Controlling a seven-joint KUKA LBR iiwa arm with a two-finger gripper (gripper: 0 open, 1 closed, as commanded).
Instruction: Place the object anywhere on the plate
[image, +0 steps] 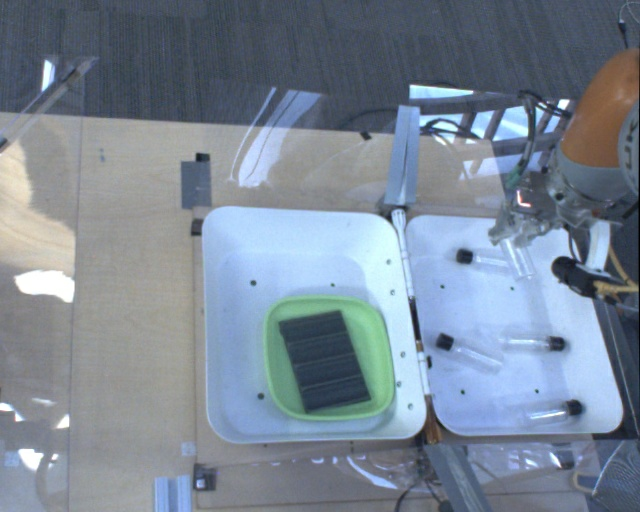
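Note:
A green plate (275, 340) lies in the left white bin (230, 300). A dark grey ridged block (323, 360) rests flat on the plate, slightly turned, filling most of its middle. My gripper (514, 243) hangs over the far part of the right bin (590, 390), well away from the plate and block. Its pale fingers (499, 234) are spread open with nothing between them. A clear tube with a black cap (478, 259) lies just to the left of the fingertips.
Several clear black-capped tubes lie scattered in the right bin, among them one tube (466, 351) near its left wall and another tube (556, 410) near the front. A grey upright bar (404, 160) stands behind the seam between the bins.

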